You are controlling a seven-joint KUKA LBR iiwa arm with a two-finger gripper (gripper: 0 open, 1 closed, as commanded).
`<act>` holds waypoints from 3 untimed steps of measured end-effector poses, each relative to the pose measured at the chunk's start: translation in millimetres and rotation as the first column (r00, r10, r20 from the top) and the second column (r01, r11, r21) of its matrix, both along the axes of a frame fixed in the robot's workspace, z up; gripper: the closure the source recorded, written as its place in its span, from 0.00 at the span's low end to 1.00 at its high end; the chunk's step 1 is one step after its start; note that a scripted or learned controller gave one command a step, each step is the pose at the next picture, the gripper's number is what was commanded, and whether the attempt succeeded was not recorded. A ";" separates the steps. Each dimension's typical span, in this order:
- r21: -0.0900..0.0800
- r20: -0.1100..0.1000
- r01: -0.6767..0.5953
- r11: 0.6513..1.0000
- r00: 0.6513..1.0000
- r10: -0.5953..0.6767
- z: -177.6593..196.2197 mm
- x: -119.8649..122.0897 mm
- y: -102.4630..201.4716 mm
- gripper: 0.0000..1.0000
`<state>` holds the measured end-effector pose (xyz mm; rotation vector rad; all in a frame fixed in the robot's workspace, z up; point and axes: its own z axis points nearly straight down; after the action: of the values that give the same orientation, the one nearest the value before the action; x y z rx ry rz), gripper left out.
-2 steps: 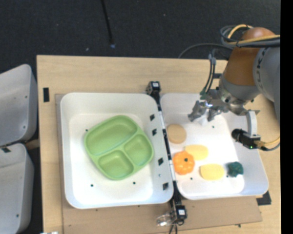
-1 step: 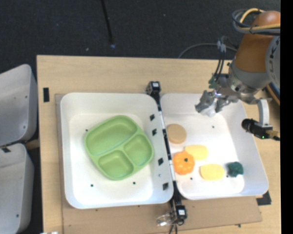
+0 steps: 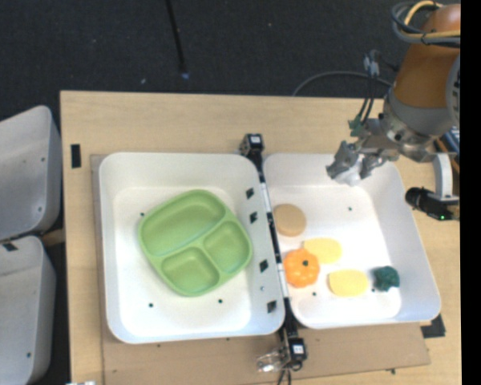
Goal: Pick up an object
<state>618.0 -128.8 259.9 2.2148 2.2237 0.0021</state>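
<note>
**Gripper poised above the right bin, nothing in its grasp**

On the far left, two white chair-like shells [image 3: 16,191] sit off the wooden bench [image 3: 80,127]. The left bin [image 3: 116,295] holds a green divided plate [image 3: 195,241] with three compartments, lying flat and turned at a slant, near the bin's middle.

A row of black clips [image 3: 264,239] runs along the seam where the two bins meet. Just past it, in the right bin [image 3: 401,239], five small items cluster in the near-left half. A round tan disc [image 3: 289,219] lies closest to the seam. Below it sits an orange pumpkin-shaped toy [image 3: 301,269] with a small dark stem, touching the lower edge of a yellow piece [image 3: 323,250]. A second yellow piece [image 3: 348,282] lies to the right, and just beside that a small dark green object [image 3: 386,277], too small to identify.

The gripper [image 3: 351,167] hangs over the far edge of the right bin, well apart from the cluster of items. Its grey fingers [image 3: 341,165] point down and to the left, slightly parted, with nothing between them. The arm [image 3: 421,79], with its orange band, rises behind it at the right.
</note>
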 end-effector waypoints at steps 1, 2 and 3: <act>0.002 -0.003 -0.001 1.000 1.000 0.001 4.9 -6.0 54.4 1.00; 0.002 -0.004 -0.002 1.000 1.000 0.002 1.7 -9.3 97.6 1.00; 0.002 -0.004 -0.003 1.000 1.000 0.003 -10.1 -12.1 156.4 1.00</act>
<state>606.0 27.6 249.9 2.2146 2.2293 -0.0001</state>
